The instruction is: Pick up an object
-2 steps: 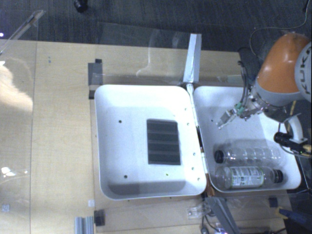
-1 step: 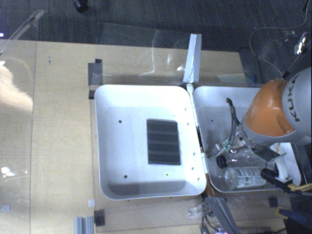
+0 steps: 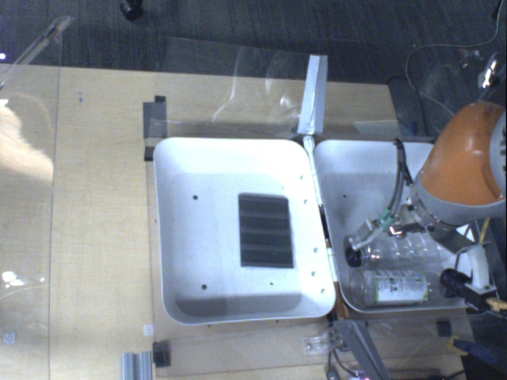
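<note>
**Reaching into the right bin**

Here, reading left to right, I see the left bin (image 3: pixel 178 212) carrying one dark ridged pad (image 3: pixel 265 229). The right bin (image 3: pixel 348 172) holds two things, one clear plastic bottle (image 3: pixel 396 250) and one small can (image 3: pixel 396 287) lying just below it. My gripper (image 3: pixel 394 226) sits low over the bottle; how wide it stands I cannot tell. I would centre on the bottle's body, away from the can, and close slowly, since clear plastic likely slips. Two bins, one arm.

robot lab, wood bench (image 3: pixel 87 212) w/ two white bins (image 3: pixel 170 236), clear guard panels (image 3: pixel 230 85), loose cables (image 3: pixel 352 359)
</note>
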Motion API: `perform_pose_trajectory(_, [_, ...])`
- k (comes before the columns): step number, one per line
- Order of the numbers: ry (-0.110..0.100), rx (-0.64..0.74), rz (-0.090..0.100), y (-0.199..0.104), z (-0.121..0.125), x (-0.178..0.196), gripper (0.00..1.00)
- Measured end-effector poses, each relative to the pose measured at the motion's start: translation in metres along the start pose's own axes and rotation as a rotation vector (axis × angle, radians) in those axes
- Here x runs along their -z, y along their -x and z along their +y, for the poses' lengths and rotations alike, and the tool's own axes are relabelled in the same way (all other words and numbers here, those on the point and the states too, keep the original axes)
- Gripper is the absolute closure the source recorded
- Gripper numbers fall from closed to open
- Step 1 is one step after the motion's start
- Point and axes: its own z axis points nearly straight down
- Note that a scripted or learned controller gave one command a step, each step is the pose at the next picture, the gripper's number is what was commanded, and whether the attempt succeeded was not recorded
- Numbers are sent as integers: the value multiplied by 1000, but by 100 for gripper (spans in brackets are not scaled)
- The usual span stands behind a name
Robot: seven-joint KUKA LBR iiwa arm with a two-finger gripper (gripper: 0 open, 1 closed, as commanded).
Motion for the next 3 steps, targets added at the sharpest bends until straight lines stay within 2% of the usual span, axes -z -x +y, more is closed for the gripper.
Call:
perform_pose_trajectory(1, [8,-43,-4,55,45,-96,0])
perform_pose_trajectory(2, [3,-131,-1,55,130,-99,0])
perform_pose_trajectory(3, [-2,-68,0,75,60,-75,0])
